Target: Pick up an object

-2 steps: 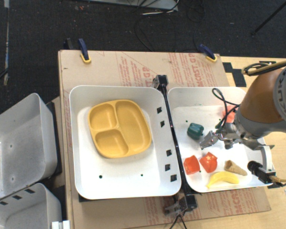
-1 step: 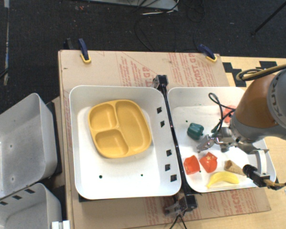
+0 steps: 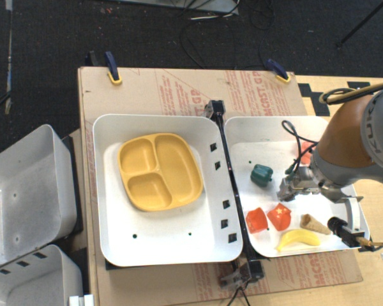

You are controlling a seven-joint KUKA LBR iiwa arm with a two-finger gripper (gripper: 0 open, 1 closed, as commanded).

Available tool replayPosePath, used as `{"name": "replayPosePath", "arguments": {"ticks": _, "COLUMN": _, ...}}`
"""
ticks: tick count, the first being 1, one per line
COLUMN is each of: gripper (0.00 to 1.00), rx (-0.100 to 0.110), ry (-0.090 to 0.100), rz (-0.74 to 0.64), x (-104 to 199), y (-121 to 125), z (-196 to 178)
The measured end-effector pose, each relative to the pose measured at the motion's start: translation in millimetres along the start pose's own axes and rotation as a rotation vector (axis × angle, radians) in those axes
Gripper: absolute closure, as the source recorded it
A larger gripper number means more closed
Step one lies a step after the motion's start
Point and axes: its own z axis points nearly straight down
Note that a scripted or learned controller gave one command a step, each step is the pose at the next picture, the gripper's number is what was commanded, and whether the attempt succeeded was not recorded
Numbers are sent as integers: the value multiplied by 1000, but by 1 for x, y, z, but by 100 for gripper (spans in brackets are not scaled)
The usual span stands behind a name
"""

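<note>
The arm is in the approach step, its gripper [image 3: 292, 189] low in the right bin [image 3: 268, 129] just above the red block [image 3: 279, 217], finger spread impossible to tell, so next it must drop squarely over that block.

In the right bin [image 3: 268, 132] lie several small objects. A dark teal block [image 3: 262, 174] sits near the middle of the bin, apart from the others. Two red pieces lie side by side closer to the near edge: one [image 3: 256, 220] at the left, the other [image 3: 279, 217] just right of it. A yellow banana [image 3: 298, 239] lies flat at the near edge. A small tan piece [image 3: 313, 222] lies just beyond the banana's right end.
</note>
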Motion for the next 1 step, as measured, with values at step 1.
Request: {"name": "replayPosePath", "arguments": {"ticks": 1, "gripper": 100, "rx": -2, "ry": -1, "rz": -4, "x": -1, "y": 1, "z": -41}}
